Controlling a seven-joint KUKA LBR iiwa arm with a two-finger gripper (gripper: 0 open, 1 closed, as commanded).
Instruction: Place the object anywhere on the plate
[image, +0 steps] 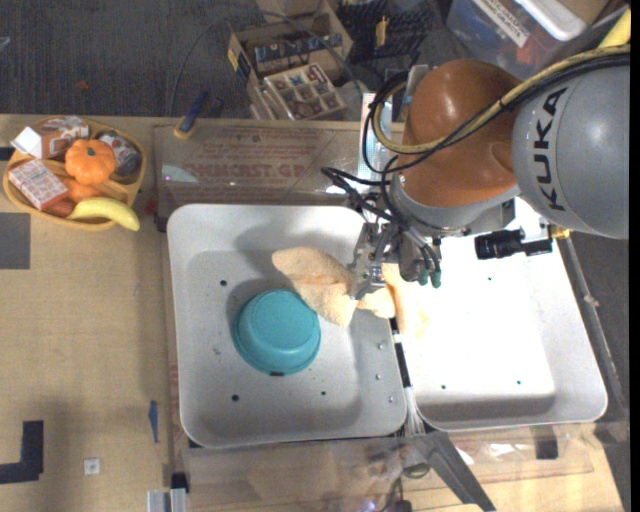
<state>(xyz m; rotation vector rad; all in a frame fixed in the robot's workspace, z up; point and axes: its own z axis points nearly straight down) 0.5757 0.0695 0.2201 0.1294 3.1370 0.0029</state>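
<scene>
Lying under gripper | cloth | beside plate

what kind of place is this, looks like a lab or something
Probably a robotics lab or test cell. A KUKA arm reaches over two white bins on a workbench, a bowl of toy food sits at one corner, and boxes and cables clutter the floor behind.

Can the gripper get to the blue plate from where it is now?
Probably yes. The gripper hangs over the left bin, just right of the blue plate, with bare bin floor between them and a yellowish cloth-like object beside it.
</scene>
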